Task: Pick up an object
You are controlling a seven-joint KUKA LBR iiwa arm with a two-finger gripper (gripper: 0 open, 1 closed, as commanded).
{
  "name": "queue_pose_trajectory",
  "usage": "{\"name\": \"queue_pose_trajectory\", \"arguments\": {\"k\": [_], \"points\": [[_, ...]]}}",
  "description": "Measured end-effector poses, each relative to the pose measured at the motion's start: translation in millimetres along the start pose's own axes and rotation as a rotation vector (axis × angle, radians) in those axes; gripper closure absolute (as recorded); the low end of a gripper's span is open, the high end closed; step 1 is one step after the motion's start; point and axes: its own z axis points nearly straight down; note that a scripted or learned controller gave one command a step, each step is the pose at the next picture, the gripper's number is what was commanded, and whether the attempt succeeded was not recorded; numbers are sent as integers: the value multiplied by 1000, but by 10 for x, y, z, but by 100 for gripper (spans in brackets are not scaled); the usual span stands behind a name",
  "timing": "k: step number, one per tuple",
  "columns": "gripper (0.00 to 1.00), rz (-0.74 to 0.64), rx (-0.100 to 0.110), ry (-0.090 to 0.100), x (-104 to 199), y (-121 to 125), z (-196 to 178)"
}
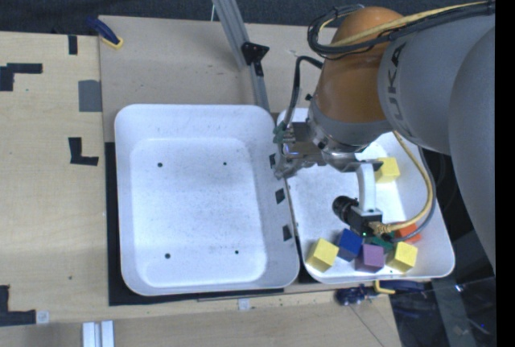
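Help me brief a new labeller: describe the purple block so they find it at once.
Start at the white bin on the view's right, beneath the arm. Along its near edge lies a cluster of small blocks; the purple block sits between a blue block and a yellow block. It is the only purple one there.

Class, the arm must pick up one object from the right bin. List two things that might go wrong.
1. The blue block, purple block and a yellow block sit packed together; a grab may just push them apart.
2. They lie near the bin wall, which may block the descent.
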Motion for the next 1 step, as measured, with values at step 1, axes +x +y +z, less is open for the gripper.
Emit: {"name": "queue_pose_trajectory", "arguments": {"k": [1], "points": [[100,1,1,0,481,28,-42]]}}
